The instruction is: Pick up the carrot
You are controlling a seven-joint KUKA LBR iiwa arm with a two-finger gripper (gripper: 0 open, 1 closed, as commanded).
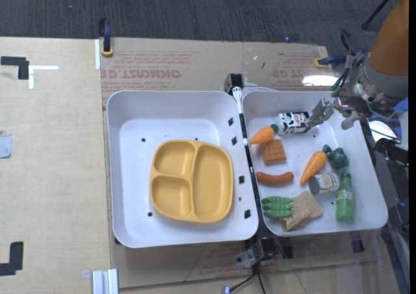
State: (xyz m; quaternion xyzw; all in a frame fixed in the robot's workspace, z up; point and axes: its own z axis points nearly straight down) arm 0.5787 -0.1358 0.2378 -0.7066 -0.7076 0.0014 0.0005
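In the right bin (364, 221), one carrot (312, 165) lies by the green bottle (344, 199); another carrot (262, 134) rests beside the waffle (274, 151). Farther back, the hand (338, 112) hovers spread open, gripping nothing.

Lighting is bright and fairly even across the bench, apparently from overhead. A strong white glare patch (316, 80) sits on the clear film over the cardboard behind the right bin (364, 221), and a smaller shine shows at that bin's right edge. The white walls of the left bin (123, 156) are close to overexposed, with soft, short shadows along their inner rims. The yellow tray (192, 181) casts almost no shadow. The dark floor at the top is dim and grainy. Overall sharpness is modest; small labels are unreadable, and the arm (390, 45) at the right edge looks slightly soft, perhaps from motion.
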